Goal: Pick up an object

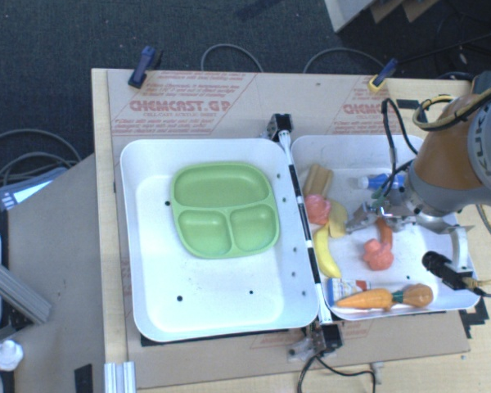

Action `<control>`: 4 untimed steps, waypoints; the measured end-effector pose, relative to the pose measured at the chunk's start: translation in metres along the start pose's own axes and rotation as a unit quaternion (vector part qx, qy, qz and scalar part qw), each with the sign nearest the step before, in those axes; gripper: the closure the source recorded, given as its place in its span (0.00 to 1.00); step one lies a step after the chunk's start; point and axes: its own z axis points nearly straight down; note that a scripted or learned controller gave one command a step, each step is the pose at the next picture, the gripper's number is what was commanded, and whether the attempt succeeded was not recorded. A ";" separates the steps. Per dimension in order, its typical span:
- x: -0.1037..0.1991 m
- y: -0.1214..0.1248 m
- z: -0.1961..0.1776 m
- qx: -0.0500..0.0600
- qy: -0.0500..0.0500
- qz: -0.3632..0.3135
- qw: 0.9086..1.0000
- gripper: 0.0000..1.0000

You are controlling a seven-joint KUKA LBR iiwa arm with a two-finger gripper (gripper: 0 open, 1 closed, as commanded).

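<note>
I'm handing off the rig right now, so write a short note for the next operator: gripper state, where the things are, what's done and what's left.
Gripper: down in the right bin, at the top end of a small orange-red piece; nothing is seen held.
Right bin also has a banana, a carrot along the near edge, a pink piece and a tan piece by the divider.
Left bin: green divided plate.
Done: arm reached in. Left: grasp an object and lift it.
</note>
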 end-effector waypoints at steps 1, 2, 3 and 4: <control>0.003 -0.044 0.000 0.000 0.000 0.001 1.000 0.00; 0.003 -0.043 -0.010 -0.001 -0.001 0.001 1.000 1.00; 0.003 -0.043 -0.010 -0.001 0.000 0.001 1.000 0.00; -0.023 0.008 -0.097 -0.002 -0.001 0.000 1.000 0.00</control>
